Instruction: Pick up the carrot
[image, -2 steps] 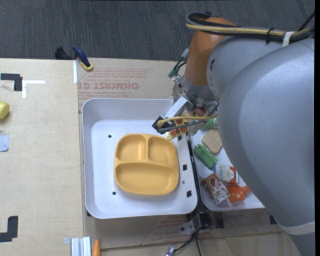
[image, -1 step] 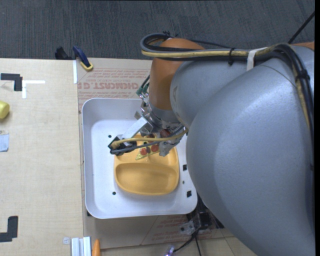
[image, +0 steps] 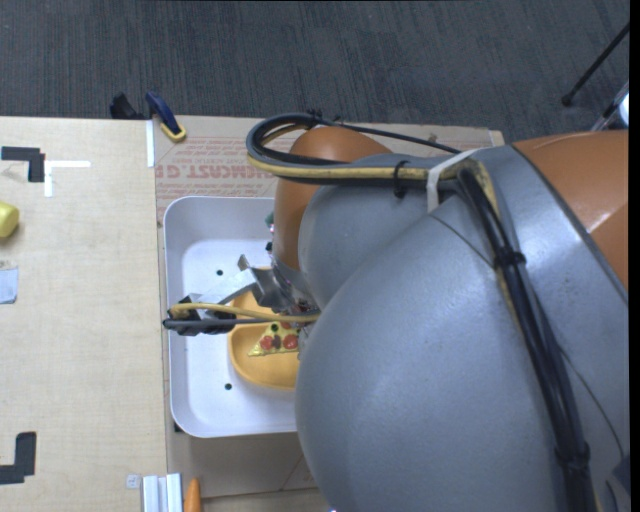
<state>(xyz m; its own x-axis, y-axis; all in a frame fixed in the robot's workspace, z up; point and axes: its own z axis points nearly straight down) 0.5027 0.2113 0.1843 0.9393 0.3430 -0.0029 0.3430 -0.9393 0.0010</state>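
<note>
carrot: probably the small orange sliver (image: 192, 491) at the bottom edge of the view; too little of it is visible to be sure
colour: plain orange, no markings to be made out
shape: narrow and short, cut off by the picture's lower edge
pose: long side running up towards the white bin (image: 176, 400)
place: outside the bin, below its lower left corner, just beside a white ribbed piece (image: 160, 493) on its left
contact: nothing grips it
</note>
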